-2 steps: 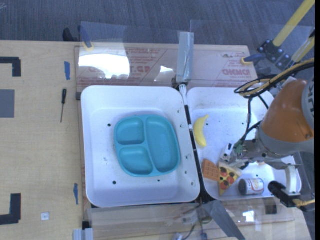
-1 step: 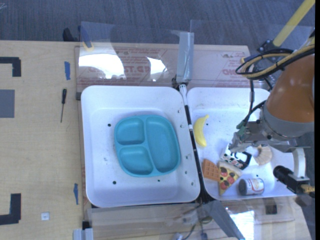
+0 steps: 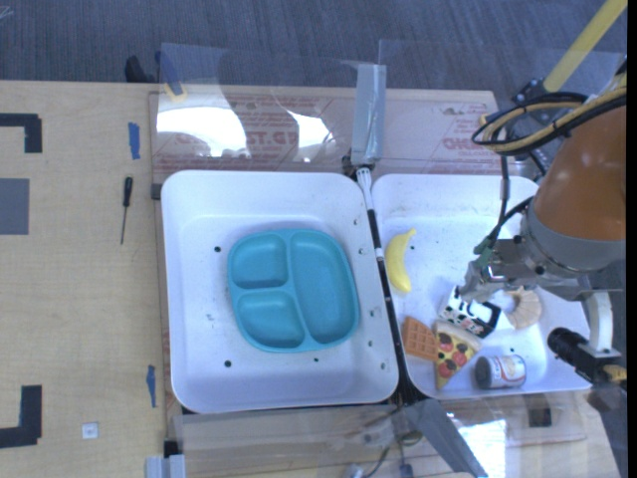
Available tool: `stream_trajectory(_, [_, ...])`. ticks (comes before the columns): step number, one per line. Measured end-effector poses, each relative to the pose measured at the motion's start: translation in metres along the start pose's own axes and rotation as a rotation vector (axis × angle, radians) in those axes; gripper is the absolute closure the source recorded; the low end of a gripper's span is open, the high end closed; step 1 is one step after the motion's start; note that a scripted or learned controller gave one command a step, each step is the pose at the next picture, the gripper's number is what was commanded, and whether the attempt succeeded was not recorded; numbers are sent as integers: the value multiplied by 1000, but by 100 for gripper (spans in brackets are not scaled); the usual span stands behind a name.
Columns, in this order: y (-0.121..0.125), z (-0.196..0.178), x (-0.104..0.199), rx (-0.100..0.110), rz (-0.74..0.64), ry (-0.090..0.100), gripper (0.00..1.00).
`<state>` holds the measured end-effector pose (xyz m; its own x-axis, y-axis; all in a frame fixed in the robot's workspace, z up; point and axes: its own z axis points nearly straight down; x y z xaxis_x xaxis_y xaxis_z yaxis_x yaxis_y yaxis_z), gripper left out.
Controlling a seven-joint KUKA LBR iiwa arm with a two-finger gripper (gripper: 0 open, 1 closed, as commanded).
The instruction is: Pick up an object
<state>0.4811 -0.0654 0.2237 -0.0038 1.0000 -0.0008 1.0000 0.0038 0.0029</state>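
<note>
Gripper [image 3: 476, 289] is seen low in the right bin [image 3: 438, 202], just above a black-and-white toy [image 3: 468, 317] beside the pizza slice [image 3: 450, 352]. Whether anything is pinched cannot be told. No object is seen lifted; the pick is judged not yet done.

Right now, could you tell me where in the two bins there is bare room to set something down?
The right bin is bare along its far side, behind the banana. The left bin has only a margin around the blue divided plate. It is crowded near the gripper: waffle, pizza slice, can.
</note>
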Motion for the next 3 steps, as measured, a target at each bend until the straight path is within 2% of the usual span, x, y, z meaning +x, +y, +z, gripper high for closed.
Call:
stream_trajectory(1, [-3,35,-23,10,6,1,100])
stream_trajectory(3, [0,14,-21,1,2,0,100])
